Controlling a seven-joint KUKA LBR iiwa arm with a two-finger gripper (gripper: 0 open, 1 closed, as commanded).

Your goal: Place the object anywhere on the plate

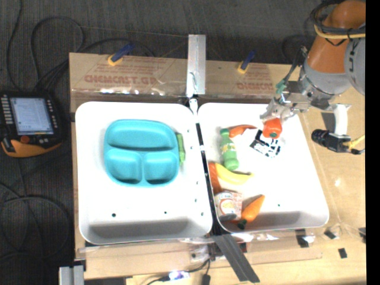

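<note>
Over right bin: gripper point(274, 119), reaching in from far right
Fingers: pinching small orange-red object point(272, 127)
Plate point(142, 152): left bin

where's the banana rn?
The banana lies in the right bin, near its left wall, just below the green bottle and above the small cup and carrot.

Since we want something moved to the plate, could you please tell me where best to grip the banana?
Take the banana across its thick middle, coming straight down. It lies flat and curved, on top of the pile, its ends close to the green bottle and packet.
</note>
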